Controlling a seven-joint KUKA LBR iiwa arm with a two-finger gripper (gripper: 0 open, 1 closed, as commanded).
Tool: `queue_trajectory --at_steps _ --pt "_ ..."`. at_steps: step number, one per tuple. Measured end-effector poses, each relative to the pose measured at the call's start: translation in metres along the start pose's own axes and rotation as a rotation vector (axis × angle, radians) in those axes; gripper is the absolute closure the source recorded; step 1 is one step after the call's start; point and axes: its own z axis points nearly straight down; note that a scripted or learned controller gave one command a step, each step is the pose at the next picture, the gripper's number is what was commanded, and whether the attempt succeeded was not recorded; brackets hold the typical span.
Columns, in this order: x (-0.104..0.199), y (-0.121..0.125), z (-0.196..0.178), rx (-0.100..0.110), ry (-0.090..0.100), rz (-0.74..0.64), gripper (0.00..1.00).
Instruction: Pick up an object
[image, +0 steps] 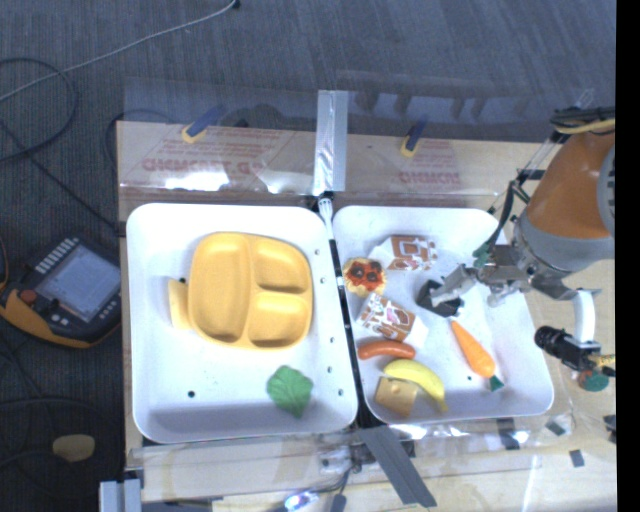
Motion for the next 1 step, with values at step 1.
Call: queue_trajectory --at_steps 1 --pt "-0.0323 -0.0318 0.0925 -0.014 -0.003 -0.064 0.00"
